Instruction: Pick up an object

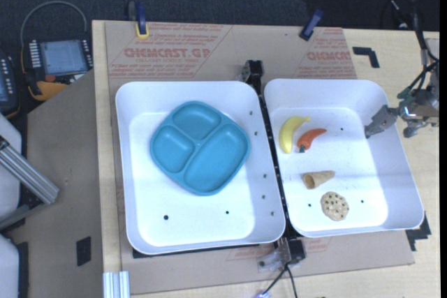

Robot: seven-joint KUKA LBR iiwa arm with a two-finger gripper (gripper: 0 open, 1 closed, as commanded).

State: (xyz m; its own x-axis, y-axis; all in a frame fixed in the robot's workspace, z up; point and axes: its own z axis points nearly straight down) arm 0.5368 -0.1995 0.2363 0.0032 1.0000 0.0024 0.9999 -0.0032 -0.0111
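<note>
Two white bins sit side by side on the desk [209,52]; the left bin [133,150] holds a blue divided plate [200,147]. The right bin [391,171] holds a banana [290,132], a red pepper [310,138], a cone [318,179] and a cookie [334,206]. At that bin's right rim hovers the end effector [380,121], well apart from the food; whether it is apart or together I cannot tell.

A divided plate [200,146] lies in the left bin [133,150]; banana [290,131], chili [310,137], cone [318,179] and cookie [334,206] in the right bin [391,185].
</note>
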